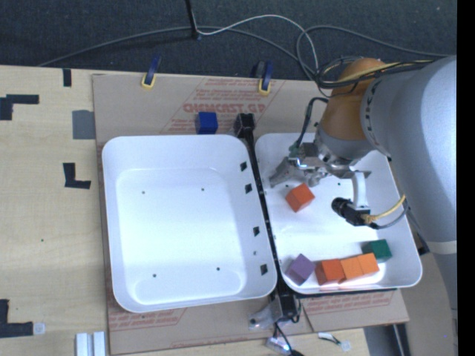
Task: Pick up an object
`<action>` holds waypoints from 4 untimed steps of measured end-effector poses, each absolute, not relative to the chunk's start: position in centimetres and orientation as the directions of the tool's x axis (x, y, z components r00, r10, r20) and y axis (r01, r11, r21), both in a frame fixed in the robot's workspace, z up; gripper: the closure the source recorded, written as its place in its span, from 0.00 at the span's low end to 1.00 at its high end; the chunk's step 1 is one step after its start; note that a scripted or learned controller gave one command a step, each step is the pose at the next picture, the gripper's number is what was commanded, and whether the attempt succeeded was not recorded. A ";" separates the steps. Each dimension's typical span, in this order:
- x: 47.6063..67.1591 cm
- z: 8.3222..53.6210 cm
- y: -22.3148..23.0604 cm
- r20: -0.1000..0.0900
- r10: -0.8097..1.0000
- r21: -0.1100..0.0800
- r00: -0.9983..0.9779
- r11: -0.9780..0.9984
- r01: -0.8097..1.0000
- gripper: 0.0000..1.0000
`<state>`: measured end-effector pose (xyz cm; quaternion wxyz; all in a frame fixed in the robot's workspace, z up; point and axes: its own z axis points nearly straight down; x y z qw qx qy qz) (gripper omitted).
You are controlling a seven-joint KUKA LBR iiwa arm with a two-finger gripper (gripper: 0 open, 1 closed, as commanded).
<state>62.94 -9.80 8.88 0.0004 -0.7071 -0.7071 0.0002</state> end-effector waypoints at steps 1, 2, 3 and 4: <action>57.9 8.9 -8.7 0.001 1.000 -0.003 0.000 0.000 1.000 0.00; 58.0 9.9 -8.7 0.000 1.000 0.000 0.000 0.000 1.000 1.00; 56.2 19.3 -1.8 0.002 1.000 0.008 -0.006 0.006 1.000 1.00; 57.9 18.8 4.5 0.001 1.000 -0.001 -0.006 0.006 1.000 1.00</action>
